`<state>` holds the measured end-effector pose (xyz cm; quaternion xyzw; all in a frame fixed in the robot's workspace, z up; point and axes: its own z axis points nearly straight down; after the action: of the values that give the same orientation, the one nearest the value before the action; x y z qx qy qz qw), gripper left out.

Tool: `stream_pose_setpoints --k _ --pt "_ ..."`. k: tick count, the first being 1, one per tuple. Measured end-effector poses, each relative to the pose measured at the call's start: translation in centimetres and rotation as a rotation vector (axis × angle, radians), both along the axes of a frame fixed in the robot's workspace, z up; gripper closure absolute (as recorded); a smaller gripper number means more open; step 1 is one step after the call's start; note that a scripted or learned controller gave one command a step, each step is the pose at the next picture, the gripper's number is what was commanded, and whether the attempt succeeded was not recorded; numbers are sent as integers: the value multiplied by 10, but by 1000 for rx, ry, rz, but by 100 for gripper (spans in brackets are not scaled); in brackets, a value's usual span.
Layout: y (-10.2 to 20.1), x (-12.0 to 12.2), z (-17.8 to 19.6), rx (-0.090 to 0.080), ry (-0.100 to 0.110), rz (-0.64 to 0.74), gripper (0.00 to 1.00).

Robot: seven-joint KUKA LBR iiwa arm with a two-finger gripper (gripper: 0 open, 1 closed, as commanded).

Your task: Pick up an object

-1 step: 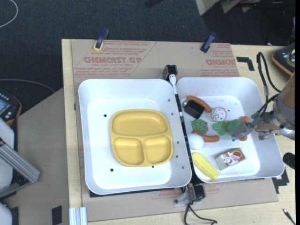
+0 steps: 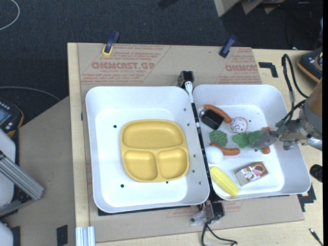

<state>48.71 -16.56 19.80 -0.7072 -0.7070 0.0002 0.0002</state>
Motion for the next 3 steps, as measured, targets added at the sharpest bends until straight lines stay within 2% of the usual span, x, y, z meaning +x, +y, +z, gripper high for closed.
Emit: stream_pose_setpoints --k 1,2,3 --pt "2 1 -42 3 5 0 0" --pt "-6 2 -101 3 7 -1 0" --pt "-5 1 -114 2 4 0 0"
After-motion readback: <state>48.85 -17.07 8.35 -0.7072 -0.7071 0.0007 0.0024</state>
